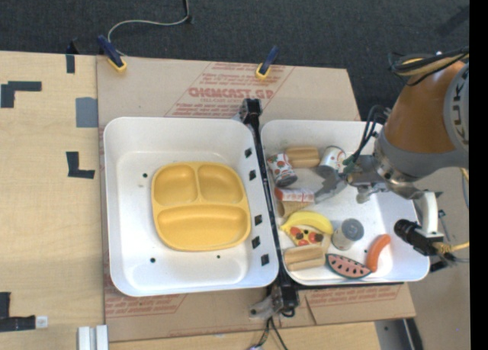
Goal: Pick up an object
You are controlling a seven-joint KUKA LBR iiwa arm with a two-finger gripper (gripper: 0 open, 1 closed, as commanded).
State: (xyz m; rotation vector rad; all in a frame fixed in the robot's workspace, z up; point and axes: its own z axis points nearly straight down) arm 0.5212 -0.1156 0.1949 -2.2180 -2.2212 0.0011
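Observation:
My gripper [348, 188] hangs over the middle of the right bin [404, 271], open, with one finger [329, 187] on the left and the other on the right and nothing between them. Just beyond it lie a silver can [330, 159] and a tan roll [303, 156]. A small red-labelled can [281, 169] and a red and white packet [294, 197] lie to its left. Nearer the front are a banana [309, 223], a pizza slice [303, 236], a grey disc [351, 229], a red sausage [377, 252] and a watermelon slice [347, 266].
A yellow divided plate [200, 207] lies in the left bin [122, 142]. A black divider [259, 181] runs between the bins. Two yellow and blue clamps [112, 52] hold the cardboard at the back. The arm's orange band [427, 108] rises at the right.

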